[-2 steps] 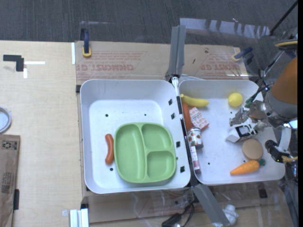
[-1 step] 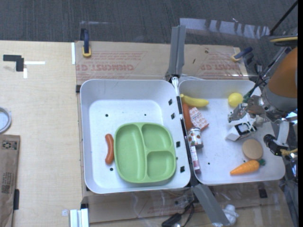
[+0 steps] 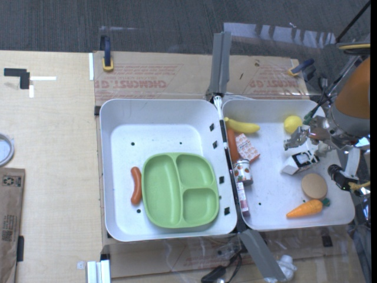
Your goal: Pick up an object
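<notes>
A: Where do we see the gripper (image 3: pixel 301 139)?
B: Over the right bin (image 3: pixel 268 208), near the lemon (image 3: pixel 293 123); we cannot tell its grip.
A: And below?
B: Cookie (image 3: pixel 314 186) and carrot (image 3: pixel 306 209), apart.

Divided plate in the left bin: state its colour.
Light green divided plate, clearest in the camera view.

One fixed camera looks down on my desk (image 3: pixel 47 158) at a slant from the near side, taking in both white bins (image 3: pixel 112 175) fully; I reach in from its right.
</notes>
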You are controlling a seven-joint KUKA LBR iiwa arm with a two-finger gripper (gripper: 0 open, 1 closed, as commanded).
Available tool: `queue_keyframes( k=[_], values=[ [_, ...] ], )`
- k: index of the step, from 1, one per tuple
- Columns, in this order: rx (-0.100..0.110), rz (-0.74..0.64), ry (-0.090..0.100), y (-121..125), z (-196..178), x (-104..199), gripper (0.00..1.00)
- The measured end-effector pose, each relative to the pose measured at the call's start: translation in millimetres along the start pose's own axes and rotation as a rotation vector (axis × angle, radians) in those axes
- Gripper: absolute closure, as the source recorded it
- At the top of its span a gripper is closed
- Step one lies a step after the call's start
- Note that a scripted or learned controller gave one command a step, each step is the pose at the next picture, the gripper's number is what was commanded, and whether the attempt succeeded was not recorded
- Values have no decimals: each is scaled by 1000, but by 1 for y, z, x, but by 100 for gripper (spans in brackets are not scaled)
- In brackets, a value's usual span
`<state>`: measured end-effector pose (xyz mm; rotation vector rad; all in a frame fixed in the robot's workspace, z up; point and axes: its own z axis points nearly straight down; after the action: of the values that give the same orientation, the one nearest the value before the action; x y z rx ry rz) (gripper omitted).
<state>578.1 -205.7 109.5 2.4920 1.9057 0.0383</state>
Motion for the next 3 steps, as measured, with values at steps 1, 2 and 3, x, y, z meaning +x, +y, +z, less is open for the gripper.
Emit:
queue_keyframes(
  k=[1, 2, 3],
  values=[
    [-18, 50, 1, -6, 0, 1, 0],
    [-28, 48, -13, -3, -13, -4, 100],
    [19, 331, -23, -18, -95, 43, 100]
  ],
)
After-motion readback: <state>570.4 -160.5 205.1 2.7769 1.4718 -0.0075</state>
